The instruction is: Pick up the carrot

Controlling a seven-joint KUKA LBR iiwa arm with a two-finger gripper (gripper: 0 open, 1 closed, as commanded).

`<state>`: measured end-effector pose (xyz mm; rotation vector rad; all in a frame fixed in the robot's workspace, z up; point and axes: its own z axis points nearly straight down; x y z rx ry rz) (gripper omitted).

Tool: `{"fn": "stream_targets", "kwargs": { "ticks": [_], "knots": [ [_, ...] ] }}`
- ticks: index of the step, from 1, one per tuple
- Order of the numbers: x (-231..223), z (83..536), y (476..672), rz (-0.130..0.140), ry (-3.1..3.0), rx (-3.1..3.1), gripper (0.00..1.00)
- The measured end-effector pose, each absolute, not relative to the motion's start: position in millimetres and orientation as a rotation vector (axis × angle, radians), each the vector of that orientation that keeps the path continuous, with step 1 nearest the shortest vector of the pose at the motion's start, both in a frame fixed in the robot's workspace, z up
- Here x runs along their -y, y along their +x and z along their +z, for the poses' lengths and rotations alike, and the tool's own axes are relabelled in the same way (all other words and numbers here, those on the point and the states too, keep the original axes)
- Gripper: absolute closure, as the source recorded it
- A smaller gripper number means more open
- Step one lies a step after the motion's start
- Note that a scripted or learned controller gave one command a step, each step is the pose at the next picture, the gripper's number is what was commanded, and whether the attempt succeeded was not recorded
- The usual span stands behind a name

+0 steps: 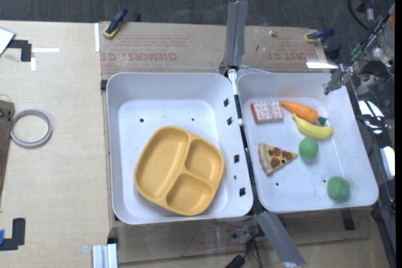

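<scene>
Two white bins side by side on desk (pixel 56 198): left bin (pixel 119 135) carrying yellow divided plate (pixel 179 171) toward its front edge, right bin (pixel 358 154) carrying the loose toy food, presumably laid out as pick targets. Carrot (pixel 299 110) near right bin's back edge, orange, lying aslant, leafy end touching banana (pixel 313 128); cracker (pixel 266 112) just beside its tip. Pizza slice (pixel 275 157) mid-bin; two green balls (pixel 308 148) (pixel 338 188) toward front right corner. End effector (pixel 342 77) above back right corner, well apart from carrot; partly cut off and cluttered, opening impossible to tell.
</scene>
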<state>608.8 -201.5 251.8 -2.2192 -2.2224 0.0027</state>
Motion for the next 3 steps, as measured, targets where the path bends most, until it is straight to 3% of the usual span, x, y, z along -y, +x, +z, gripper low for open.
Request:
{"fn": "stream_targets", "kwargs": {
  "ticks": [1, 2, 3],
  "knots": [
    [206, 143, 638.0, 0.003, -2.113, 2.323, 0.00],
    [184, 92, 640.7, 0.001, -2.113, 2.324, 0.00],
    [184, 103, 641.4, 0.001, -2.113, 2.328, 1.00]
  ]
}}
